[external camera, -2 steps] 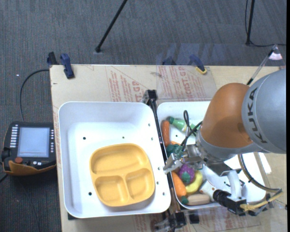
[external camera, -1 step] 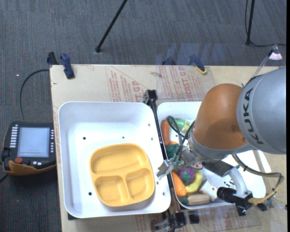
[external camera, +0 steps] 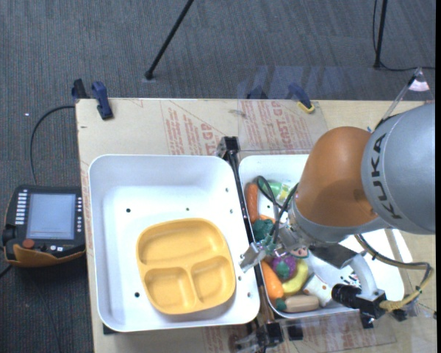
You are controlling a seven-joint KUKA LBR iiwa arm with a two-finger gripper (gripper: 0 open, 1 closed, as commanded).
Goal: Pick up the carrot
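In the right bin [external camera: 320, 309], a carrot [external camera: 272, 278] lies near the front edge, at about seven o'clock from the end effector [external camera: 268, 245]; whether that is released or clenched, I cannot tell. Farther back, another carrot [external camera: 252, 199] lies at eleven o'clock, and the yellow tray [external camera: 185, 267] sits in the left bin [external camera: 162, 175] at nine o'clock.

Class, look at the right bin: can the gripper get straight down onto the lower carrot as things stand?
Probably yes. The gripper hangs just above that carrot, whose top lies bare, though purple and yellow toys crowd its right side.
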